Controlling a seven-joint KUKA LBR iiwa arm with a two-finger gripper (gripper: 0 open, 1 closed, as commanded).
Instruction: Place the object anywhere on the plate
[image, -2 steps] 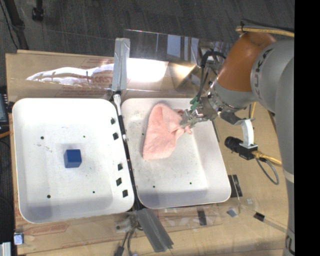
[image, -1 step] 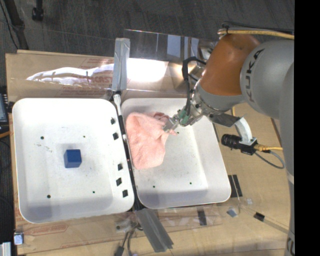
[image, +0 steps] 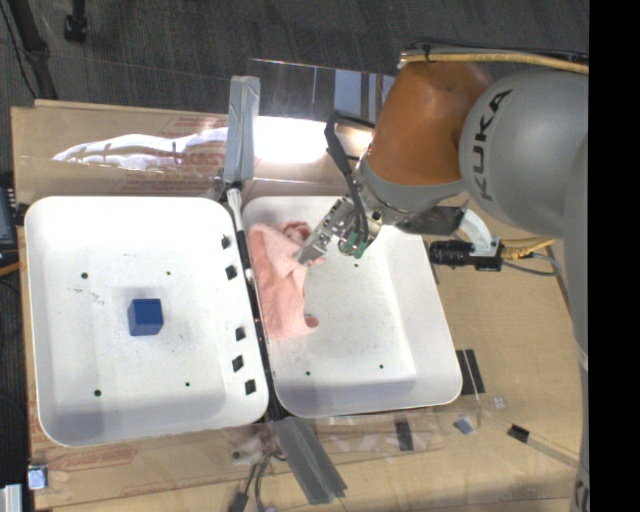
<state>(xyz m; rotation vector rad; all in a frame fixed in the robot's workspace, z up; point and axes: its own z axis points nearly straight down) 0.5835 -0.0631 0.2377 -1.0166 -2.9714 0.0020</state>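
Note:
A small blue cube (image: 146, 316) sits in the left bin (image: 60, 400), left of its middle. A pink, crumpled, cloth-like item (image: 278, 285) lies against the left wall of the right bin (image: 400, 370). My gripper (image: 334, 248) hangs over the upper part of the right bin, at the pink item's upper right corner. It is open, and its left fingertip (image: 310, 252) is at the edge of the pink item. Nothing shows between the fingers. The blue cube is far to the gripper's left.
The arm's orange band (image: 425, 120) and grey body (image: 530, 130) cover the upper right of the view. The divider between the bins (image: 245, 310) carries black clips. A cable (image: 520, 250) runs along the bench to the right.

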